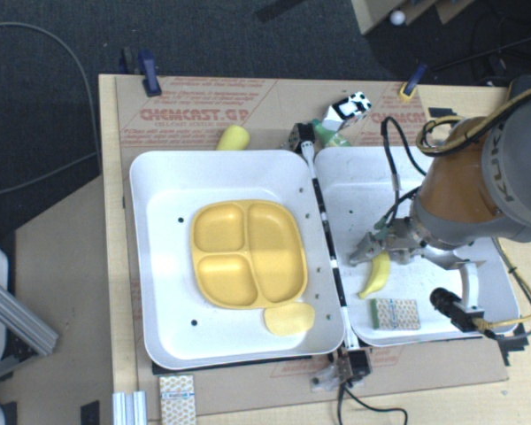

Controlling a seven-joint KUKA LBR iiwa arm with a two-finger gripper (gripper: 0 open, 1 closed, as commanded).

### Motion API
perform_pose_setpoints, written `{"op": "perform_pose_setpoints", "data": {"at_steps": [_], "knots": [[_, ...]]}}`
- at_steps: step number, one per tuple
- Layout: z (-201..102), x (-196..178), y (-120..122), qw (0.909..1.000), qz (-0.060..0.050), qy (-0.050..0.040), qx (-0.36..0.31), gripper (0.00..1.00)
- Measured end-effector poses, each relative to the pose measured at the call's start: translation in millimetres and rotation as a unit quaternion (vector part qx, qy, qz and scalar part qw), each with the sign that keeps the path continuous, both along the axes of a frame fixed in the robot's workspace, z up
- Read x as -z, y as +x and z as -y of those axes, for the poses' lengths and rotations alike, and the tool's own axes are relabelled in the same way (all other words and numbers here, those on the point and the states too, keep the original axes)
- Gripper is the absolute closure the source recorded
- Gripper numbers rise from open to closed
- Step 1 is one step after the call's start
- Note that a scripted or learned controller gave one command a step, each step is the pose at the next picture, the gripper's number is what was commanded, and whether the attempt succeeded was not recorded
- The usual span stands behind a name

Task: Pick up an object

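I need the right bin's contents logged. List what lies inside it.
Inside the right bin lie a yellow banana and a small patterned sponge. The gripper sits right at the banana's upper end. The arm covers the bin's right part, so anything beneath stays hidden.

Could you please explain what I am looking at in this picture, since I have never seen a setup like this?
This is one camera fixed above a workbench, looking down at a slant. The grey machine with the orange band coming in from the right is a robot arm; at its tip is a two-finger gripper, its "hand". A program drives it to pick something up.

On the bench sit two shallow white bins side by side. The left bin holds a yellow divided plate and a pale yellow disc beside the plate's near corner. The right bin holds a yellow banana and a small speckled block.

The gripper is low in the right bin, just above the banana's upper end. I cannot tell from here whether it has gripped the banana.
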State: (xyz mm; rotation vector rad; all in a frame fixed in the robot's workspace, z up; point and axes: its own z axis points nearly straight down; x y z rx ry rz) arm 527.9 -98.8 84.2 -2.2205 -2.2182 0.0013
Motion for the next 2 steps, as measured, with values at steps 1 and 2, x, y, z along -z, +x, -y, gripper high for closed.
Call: {"op": "perform_pose_setpoints", "data": {"at_steps": [1,2], "knots": [[-0.1,-9.9,0.5,1.0,0.001,-0.0002,0.0,1.0],[-61.1,-101.3,79.0,1.0,0.003,-0.0004,-0.001,1.0]]}}
